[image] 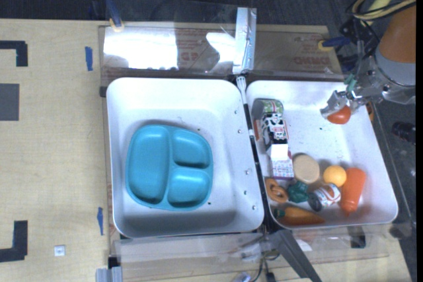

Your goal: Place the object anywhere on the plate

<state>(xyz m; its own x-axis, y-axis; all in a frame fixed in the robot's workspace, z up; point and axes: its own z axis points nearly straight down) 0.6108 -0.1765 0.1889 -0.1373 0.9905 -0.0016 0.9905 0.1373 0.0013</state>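
1. The gripper [340,104] hangs over the right bin's [310,94] far right corner, well apart from the plate [170,166].
2. Its fingers close on a small red object [339,115].
3. The blue plate lies in the left bin [125,102].
4. More toys cluster at the right bin's near edge.

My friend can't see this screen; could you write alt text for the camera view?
A robot arm's gripper hovers over the right bin with a small red object at its tip, beside a left bin holding a blue divided plate. Toy foods crowd the right bin's near end.
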